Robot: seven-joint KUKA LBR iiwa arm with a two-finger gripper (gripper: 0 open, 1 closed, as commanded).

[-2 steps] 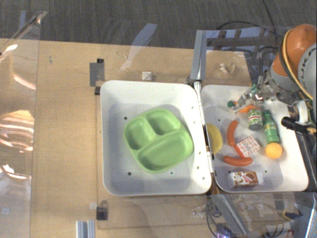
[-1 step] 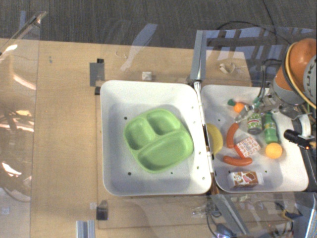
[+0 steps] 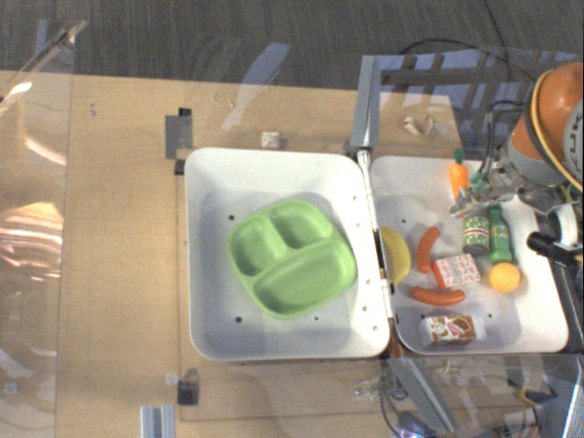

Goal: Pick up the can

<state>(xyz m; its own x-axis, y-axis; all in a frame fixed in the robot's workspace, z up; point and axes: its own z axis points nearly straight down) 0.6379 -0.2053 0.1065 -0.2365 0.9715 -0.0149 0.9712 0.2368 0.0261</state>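
The can is standing in the right bin, toward its far half, touching a green bottle on its right. The pincer is hovering at the can's far end, directly above its top; whether it is spread or pressed together cannot be told. A carrot is lying just left of the pincer. Nearer are lying two sausages, a banana, an orange and two small cartons. A green divided plate is sitting in the left bin.
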